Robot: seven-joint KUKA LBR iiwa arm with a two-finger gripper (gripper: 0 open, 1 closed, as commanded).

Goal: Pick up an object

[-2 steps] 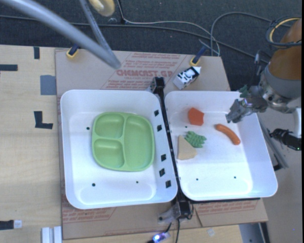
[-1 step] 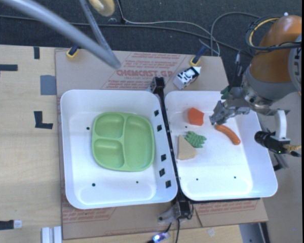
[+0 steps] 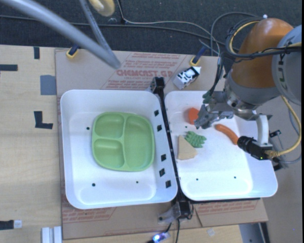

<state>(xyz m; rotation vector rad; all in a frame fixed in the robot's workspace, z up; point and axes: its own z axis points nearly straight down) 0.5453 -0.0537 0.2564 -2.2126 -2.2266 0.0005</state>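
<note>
Gripper (image 3: 202,121) low in right bin (image 3: 243,186); finger state cannot be told. Just beside gripper: red piece (image 3: 192,115), green leafy piece (image 3: 195,138), tan wedge (image 3: 186,150); orange carrot-like piece (image 3: 226,132) near.

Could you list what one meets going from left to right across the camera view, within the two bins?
Green divided plate in the left bin → tan wedge → green leafy piece → orange carrot-like piece in the right bin.
</note>
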